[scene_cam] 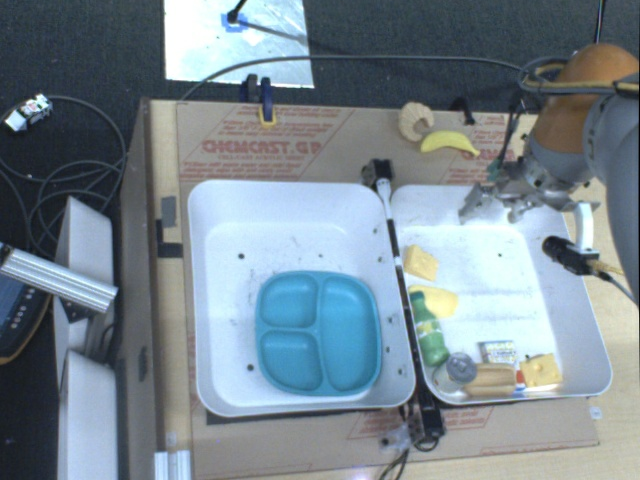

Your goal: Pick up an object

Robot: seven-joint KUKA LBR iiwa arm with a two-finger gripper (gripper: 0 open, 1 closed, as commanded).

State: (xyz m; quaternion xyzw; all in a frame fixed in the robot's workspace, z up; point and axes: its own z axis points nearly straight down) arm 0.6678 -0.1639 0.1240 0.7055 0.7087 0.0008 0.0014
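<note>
- Lying untouched in the right bin (590,353): pale yellow cheese wedge (420,264), yellow lump (440,301), green bottle (431,334), grey round cap (460,368), tan bread stick (488,380), small printed packet (498,351), second cheese block (541,370), mostly crowding the near edge.
- Hovering over the bin's far right corner, above bare white floor: gripper (492,202), metal fingers spreading apart, gripping nothing.
- Judging progress: nothing lifted yet; choosing, descending, closing all remaining.
- Sitting in the left bin (215,218): smooth blue divided tray (318,331), moulded plastic.
- Resting beyond the bins on cardboard: glossy curved banana (448,143).
</note>
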